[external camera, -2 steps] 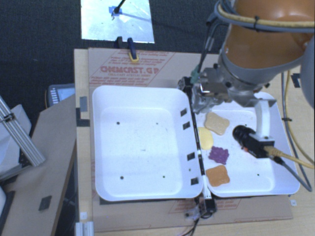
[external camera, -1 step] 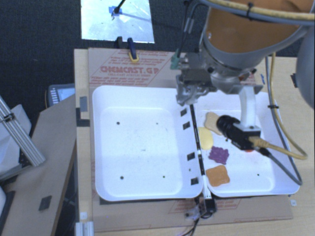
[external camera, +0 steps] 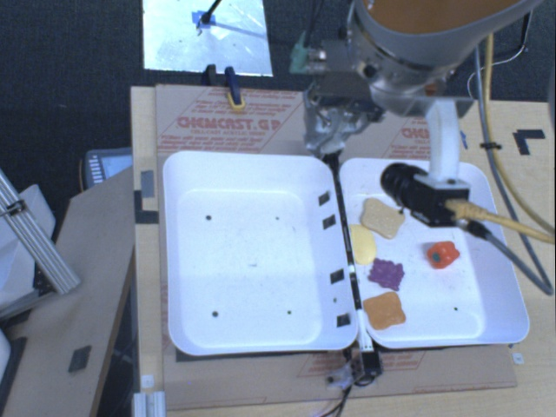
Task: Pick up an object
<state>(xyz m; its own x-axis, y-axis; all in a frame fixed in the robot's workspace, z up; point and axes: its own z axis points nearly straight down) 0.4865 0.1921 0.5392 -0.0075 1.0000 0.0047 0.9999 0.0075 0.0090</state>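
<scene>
The gripper (external camera: 333,137) is seen above the far edge of the bins, over the divide between them; whether it is open cannot be told. In the right bin (external camera: 495,311), near its left edge, five objects are spread: a tan piece (external camera: 382,218), a yellow piece (external camera: 362,246), a purple piece (external camera: 386,274), an orange piece (external camera: 385,310) and a red piece (external camera: 442,254).

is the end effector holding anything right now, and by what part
Cannot be told: the end effector hangs over the bins' far edge, its tip too blurred to show anything in it.
</scene>
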